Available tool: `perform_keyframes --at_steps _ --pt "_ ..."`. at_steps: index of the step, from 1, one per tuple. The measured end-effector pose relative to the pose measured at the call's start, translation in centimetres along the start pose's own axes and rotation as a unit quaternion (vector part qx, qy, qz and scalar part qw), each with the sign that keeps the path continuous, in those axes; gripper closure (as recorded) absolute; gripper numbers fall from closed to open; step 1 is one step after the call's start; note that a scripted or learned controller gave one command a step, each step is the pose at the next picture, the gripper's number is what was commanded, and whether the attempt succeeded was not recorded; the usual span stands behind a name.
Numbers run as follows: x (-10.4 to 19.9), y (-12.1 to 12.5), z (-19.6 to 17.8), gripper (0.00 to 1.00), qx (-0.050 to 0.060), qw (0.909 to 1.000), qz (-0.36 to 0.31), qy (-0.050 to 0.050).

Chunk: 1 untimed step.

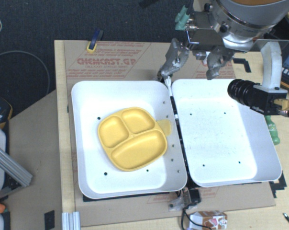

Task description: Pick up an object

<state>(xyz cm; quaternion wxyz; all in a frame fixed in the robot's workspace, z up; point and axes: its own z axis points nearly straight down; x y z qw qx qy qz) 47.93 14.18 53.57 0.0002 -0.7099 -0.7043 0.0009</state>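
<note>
I am looking down at two white bins on the surface (111,56). The left bin (87,176) has one thing in it — a yellow plate (132,138) with three little sections. It lies flat, a bit right of the middle of that bin, with its right edge close to the wall between the bins. The right bin (259,171) sits just beside the left one.

My end effector (192,63) is up at the far edge, above the spot where the two bins meet. Its two fingers (172,61) point down and stand apart, with a clear gap and nothing between them, so it is let go and carries nothing.

Here is what matters for my next move. The yellow plate lies toward me and to the left of the end effector, well apart from it. The plate's long side runs at a slant, from far left to near right. I think I would have to bring the arm forward and left, over the left bin, then go down. The plate is wide and flat, so I guess a rim or a ridge between sections is the best place to pinch — the whole plate looks too big for the fingers.
</note>
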Motion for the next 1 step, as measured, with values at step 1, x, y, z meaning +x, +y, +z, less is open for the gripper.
perform_keyframes --at_steps 1 --pt "0.44 -0.03 -0.98 1.0 -0.001 1.0 -0.004 0.0"
